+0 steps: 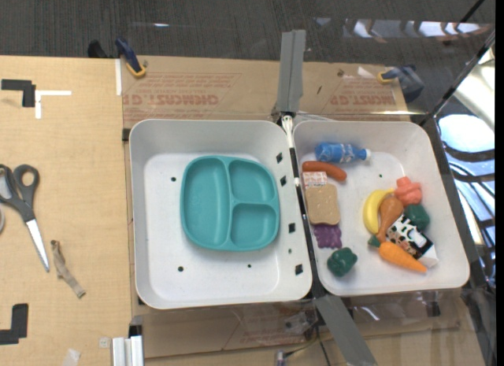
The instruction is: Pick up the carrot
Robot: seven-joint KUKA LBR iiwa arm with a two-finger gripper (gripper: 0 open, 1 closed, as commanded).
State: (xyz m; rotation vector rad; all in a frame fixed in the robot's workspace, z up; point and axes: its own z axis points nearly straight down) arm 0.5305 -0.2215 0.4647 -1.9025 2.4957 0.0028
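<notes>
Lying tapered, glossy orange — carrot (pixel 402 258) in smooth right bin (pixel 445 199).

Lab or test bench, not a home. Two shallow white bins (pixel 142 223) sit side by side at frame centre on flattened cardboard (pixel 205 97), held at the upper edge by blue clamps (pixel 130 57). Plywood work surface (pixel 63 160) on the left carries black tape corner marks (pixel 20 93), grey-handled scissors (pixel 24 207) and a tape scrap. Right bin holds toy plastic foods (pixel 398 223); left bin a teal divided plate (pixel 231 203). Dark carpet along the top.
</notes>
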